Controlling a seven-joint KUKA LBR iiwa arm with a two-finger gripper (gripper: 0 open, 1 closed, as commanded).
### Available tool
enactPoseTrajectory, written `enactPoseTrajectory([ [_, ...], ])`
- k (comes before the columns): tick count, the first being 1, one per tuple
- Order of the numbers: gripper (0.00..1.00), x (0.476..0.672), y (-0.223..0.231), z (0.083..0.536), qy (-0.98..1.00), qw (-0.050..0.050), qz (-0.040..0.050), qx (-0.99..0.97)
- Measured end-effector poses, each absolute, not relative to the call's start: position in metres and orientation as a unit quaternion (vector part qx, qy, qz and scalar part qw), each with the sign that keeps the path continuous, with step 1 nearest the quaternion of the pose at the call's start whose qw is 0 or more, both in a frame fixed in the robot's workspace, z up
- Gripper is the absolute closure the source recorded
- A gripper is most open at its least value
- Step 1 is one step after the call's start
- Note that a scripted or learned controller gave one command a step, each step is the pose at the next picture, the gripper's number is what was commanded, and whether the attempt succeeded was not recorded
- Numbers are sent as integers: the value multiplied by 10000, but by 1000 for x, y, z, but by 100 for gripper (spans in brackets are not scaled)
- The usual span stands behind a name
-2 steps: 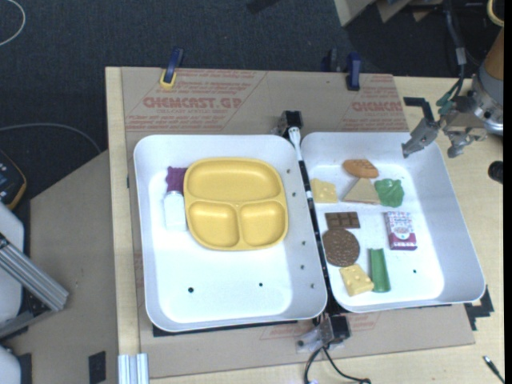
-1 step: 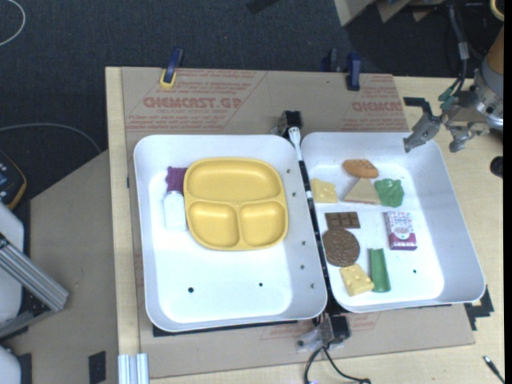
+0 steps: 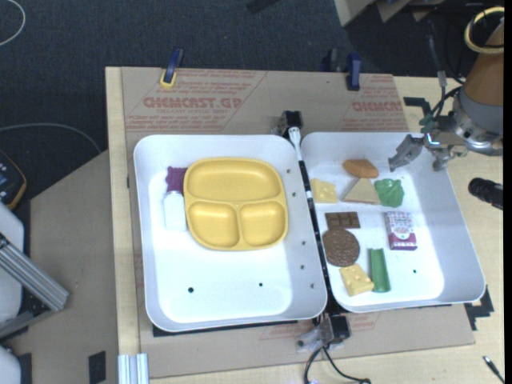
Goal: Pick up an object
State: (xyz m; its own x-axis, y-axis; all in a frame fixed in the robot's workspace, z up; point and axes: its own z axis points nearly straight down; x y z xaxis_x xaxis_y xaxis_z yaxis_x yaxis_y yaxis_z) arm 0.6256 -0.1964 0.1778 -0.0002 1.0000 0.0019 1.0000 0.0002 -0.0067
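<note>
My gripper (image 3: 422, 157) hangs over the far right part of the right bin (image 3: 448, 214), open, with nothing between its fingers. Just left of it lies a brown oval bun (image 3: 361, 168). Below that sit a tan wedge (image 3: 362, 190), a green pepper-like piece (image 3: 389, 192) and a yellow cube (image 3: 324, 190). Nearer the front are a brown chocolate bar (image 3: 342, 220), a round dark cookie (image 3: 342, 247), a pink packet (image 3: 401, 231), a green stick (image 3: 378, 269) and a yellow cheese block (image 3: 356, 279).
The left bin (image 3: 224, 294) holds a yellow divided tray (image 3: 236, 202), with a purple item (image 3: 175, 178) and a white bottle (image 3: 174, 210) at the tray's left side. Both bins rest on a cardboard sheet (image 3: 240, 102) held by clamps.
</note>
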Motion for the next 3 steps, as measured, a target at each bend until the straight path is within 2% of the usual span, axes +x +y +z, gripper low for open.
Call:
enactPoseTrajectory([
  [1,0,622,-186,127,-7073,33,15,-7069],
  [2,0,624,-185,88,-7074,11,-24,-7068],
  [3,100,628,-185,104,-7079,-49,-62,-7063],
])
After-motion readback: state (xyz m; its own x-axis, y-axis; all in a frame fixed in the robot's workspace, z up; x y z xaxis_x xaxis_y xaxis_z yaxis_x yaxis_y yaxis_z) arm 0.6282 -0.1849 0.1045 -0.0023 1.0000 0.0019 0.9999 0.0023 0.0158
